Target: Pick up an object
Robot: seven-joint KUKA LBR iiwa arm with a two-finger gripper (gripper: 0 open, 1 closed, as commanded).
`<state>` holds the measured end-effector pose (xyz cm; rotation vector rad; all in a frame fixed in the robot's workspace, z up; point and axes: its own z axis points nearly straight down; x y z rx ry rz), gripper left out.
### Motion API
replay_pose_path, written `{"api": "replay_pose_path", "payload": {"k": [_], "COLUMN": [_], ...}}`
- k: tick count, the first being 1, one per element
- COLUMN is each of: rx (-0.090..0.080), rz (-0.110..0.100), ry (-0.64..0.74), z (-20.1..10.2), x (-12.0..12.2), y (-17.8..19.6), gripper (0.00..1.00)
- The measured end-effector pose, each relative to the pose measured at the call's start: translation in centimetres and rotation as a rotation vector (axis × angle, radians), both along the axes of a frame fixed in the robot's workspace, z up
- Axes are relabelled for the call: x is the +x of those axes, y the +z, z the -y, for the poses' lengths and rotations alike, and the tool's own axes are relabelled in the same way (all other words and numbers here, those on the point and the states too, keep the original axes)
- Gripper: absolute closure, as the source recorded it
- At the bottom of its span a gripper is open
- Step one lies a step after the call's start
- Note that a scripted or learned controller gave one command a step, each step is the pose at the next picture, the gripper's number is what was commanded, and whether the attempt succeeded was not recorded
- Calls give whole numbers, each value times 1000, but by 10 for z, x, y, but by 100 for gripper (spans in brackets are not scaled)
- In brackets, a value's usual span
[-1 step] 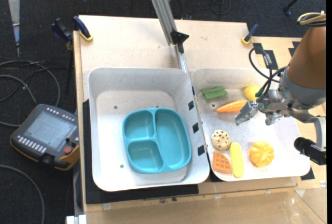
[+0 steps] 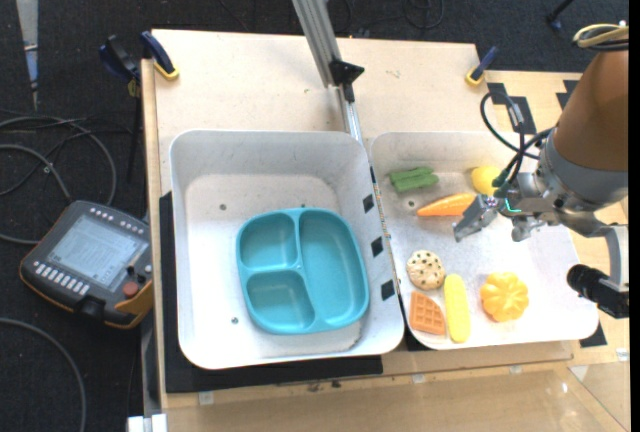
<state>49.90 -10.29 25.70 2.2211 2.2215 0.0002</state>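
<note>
The bench [image 2: 420,70] carries two shallow white bins side by side. The left bin [image 2: 200,170] holds a teal divided tray [image 2: 300,270], which lies toward that bin's front right corner with all three compartments bare. The right bin [image 2: 570,320] holds the small things the task could take. A green piece [image 2: 413,179] lies near its back left corner. An orange carrot [image 2: 445,207] lies just in front of the green piece. A yellow rounded piece [image 2: 484,180] sits toward the middle of the back edge. A speckled cookie [image 2: 425,269], a waffle square [image 2: 428,313] and a yellow corn-like stick [image 2: 456,307] are grouped at the front left corner, the waffle and the stick just beside each other. An orange pumpkin-like piece [image 2: 503,296] rests near the middle of the front edge.

The arm [image 2: 600,130] comes in over the right bin's right edge, and the gripper [image 2: 497,215] hangs over the bin's middle, just beside the carrot's thick end and the yellow piece.

As for progress, I judge the pick not yet done: every object lies on the bin floor, and none sits between the fingers. Closing on something and lifting it clear is what is left.

The fingers look parted, one grey finger [image 2: 472,220] slanting toward the carrot and the other nearer the wrist, with nothing pinched. Whether the left finger touches the carrot I cannot tell.
</note>
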Motion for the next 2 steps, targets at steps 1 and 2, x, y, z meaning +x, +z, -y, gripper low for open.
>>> {"api": "replay_pose_path", "payload": {"k": [1, 2], "rx": [1, 1], "rz": [-6, -7], "ry": [0, -2], "z": [-3, 6], "x": [5, 5], "y": [-45, -94], "gripper": [0, 0]}}
